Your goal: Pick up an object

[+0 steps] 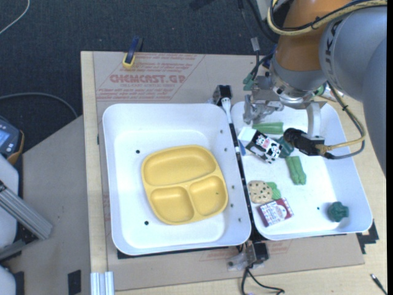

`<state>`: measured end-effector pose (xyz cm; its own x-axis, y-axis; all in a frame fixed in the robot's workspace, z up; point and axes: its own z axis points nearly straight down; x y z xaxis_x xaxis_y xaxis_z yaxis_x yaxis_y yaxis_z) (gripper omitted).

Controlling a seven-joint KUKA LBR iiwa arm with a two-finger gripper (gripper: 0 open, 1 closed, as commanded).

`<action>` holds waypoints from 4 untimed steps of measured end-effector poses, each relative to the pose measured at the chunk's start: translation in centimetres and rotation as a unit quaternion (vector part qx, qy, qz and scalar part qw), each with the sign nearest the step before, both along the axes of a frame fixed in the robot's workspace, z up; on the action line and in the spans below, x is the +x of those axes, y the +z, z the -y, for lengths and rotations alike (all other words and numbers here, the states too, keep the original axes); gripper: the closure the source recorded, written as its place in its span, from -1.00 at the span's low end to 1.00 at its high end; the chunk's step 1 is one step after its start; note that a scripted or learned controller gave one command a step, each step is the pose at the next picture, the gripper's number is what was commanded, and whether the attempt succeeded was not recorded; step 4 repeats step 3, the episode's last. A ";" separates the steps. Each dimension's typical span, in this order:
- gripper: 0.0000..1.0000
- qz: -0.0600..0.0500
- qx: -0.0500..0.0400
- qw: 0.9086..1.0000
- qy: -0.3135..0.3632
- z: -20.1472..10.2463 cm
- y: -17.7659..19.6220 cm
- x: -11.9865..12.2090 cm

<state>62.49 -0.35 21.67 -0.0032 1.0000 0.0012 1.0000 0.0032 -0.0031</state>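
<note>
Grey and orange, the arm is seen over the right bin's far-left corner, the gripper above a green piece and a black-and-white toy. The approach step is judged in hand; a descent is called for next. Whether anything is held cannot be told. A yellow divided tray lies in the left bin.

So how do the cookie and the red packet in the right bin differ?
The cookie is round and tan with dark chips; the red packet is rectangular, red with a pale label. The cookie lies farther from the camera, the packet nearer the bin's front edge. Both lie flat near the right bin's left side.
</note>
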 end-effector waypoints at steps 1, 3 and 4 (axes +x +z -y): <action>1.00 0.002 -0.001 1.000 -0.001 0.0 -0.1 0.8; 1.00 0.004 -0.001 1.000 -0.002 0.5 1.6 0.3; 1.00 0.004 -0.001 1.000 -0.002 0.5 1.6 0.3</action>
